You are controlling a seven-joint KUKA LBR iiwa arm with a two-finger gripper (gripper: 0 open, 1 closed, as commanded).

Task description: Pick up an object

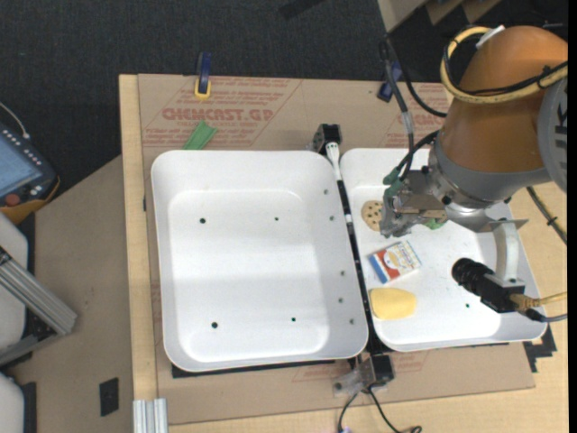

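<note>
White plastic left bin (243, 269): bare floor with a few dark dots, so I expect the pick to come from the right bin (442, 321). Working across that bin from its view-left wall, a round tan biscuit (370, 212), flat and speckled with small holes, sits close to the divider between the two bins. The gripper (404, 215) hangs low just to the view-right of it, near but, as far as I can judge, not touching. Whether the gripper is spread or closed I cannot tell, as the wrist body hides its tip from this high slant. I see nothing held in it. Below the gripper in the view, toward the camera, lies a small flat packet (395, 261), white with red and blue print, its long axis slanting up toward view-right. Nearer the camera again is a yellow lump (394, 303), rounded and soft-looking, long axis roughly across the view. A green scrap (436, 223) peeks out at the gripper's view-right side, mostly hidden, and I cannot identify it. Judgement: the biscuit is the nearest candidate, and the move turns on a short shift toward view-left, toward the divider. Being round, it offers no preferred grip axis, but it lies thin and flat near the wall, so a miss looks likely. The packet is my fallback.
</note>
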